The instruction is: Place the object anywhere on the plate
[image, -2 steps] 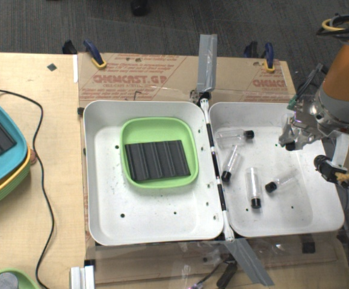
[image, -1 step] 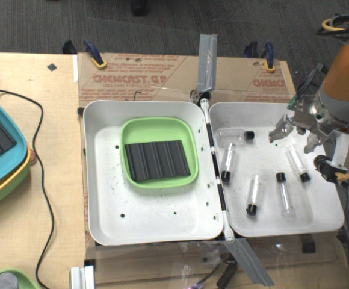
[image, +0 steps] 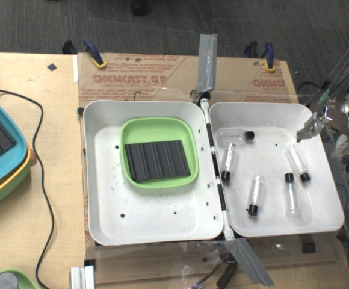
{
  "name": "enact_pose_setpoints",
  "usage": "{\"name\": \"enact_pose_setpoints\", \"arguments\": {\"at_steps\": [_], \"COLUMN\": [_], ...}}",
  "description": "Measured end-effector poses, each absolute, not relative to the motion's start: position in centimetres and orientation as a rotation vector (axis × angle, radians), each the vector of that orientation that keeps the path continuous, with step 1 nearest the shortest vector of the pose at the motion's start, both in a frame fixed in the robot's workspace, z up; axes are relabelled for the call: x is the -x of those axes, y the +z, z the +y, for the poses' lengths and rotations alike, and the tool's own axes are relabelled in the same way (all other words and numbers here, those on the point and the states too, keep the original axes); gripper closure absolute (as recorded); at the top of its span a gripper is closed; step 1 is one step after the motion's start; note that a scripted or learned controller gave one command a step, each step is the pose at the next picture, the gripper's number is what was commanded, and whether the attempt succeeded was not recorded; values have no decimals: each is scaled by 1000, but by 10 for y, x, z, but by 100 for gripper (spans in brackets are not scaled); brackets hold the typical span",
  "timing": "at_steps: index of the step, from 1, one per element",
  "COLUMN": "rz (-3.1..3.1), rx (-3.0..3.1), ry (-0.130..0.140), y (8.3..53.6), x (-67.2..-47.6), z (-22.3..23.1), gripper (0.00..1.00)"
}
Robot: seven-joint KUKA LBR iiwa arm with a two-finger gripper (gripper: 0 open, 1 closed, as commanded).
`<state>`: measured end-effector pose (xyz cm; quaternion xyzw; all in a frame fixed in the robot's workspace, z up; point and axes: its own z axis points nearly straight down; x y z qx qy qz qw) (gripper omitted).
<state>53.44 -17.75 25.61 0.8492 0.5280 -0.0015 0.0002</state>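
Note:
Several clear tubes with black caps lie loose in the right bin [image: 325, 221]: one near the back [image: 237, 136], one by the left wall [image: 227, 160], one in the middle [image: 254, 192], and two at the right [image: 295, 160] [image: 291, 197]. A green square plate [image: 156, 126] sits in the left bin [image: 102, 209], with a dark ridged pad [image: 157, 160] on it. My gripper [image: 310, 127] hangs over the right bin's back right corner, above and to the right of the tubes, with nothing visibly held.
Between the bins runs a raised divider [image: 213, 173]. Stacked teal and green bowls [image: 0, 155] and a black cable [image: 42, 179] lie on the wooden bench to the left. Behind the bins, cardboard [image: 138, 77] is held by blue clamps [image: 94, 54].

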Motion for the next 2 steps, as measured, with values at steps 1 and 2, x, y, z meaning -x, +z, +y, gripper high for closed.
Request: {"name": "enact_pose_setpoints", "arguments": {"at_steps": [1,2], "rz": [1319,1067], "rx": [-2851,-2956], "ry": [-6,-10], "y": [310,319], "x": [-523,-521], "z": [-206,-217], "gripper": [0,0]}}
